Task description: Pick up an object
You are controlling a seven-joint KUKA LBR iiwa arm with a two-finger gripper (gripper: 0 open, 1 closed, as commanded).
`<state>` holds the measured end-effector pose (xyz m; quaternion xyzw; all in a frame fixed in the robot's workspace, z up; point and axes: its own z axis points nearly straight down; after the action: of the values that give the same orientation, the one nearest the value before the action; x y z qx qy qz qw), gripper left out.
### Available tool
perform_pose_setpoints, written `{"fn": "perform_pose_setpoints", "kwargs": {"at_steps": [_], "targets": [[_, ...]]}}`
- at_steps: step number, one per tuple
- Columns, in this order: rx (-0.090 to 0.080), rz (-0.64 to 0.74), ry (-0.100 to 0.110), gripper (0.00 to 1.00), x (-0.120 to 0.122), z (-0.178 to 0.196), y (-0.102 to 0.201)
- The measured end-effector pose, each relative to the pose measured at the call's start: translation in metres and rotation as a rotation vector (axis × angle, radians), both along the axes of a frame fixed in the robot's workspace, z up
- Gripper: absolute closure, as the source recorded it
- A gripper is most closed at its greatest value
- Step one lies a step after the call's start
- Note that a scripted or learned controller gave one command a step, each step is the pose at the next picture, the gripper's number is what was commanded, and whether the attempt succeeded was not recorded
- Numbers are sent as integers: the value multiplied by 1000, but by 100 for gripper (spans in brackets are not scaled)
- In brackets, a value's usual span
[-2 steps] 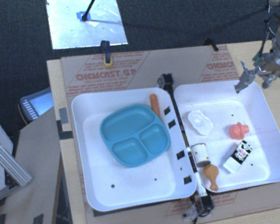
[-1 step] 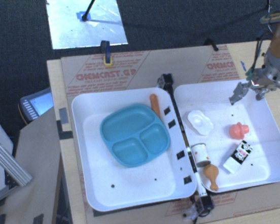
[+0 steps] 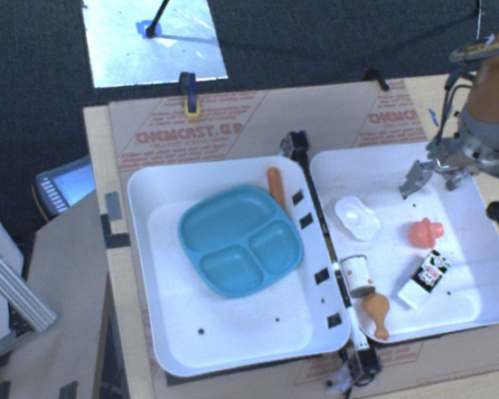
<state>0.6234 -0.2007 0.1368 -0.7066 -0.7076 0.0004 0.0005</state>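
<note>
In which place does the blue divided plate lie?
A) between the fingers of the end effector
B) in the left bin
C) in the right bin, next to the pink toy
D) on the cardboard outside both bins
B: the blue divided plate lies flat in the left bin, while the pink toy sits in the right bin.

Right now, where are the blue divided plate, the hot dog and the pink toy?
blue divided plate [image 3: 239, 239]: camera view, central ridge.
hot dog [image 3: 276, 189]: camera view, mid-length.
pink toy [image 3: 425, 233]: camera view, body centre.
</note>
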Motion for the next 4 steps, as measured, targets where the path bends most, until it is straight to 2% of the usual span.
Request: {"fn": "perform_pose_setpoints", "kwargs": {"at_steps": [1,2,3,4], "targets": [[0,0,1,0,0,-52,1],[-2,1,-7,100,2,-37,0],[-2,-2,-7,100,-5,12,0],[-2,3,-9,100,3,60,5]]}}
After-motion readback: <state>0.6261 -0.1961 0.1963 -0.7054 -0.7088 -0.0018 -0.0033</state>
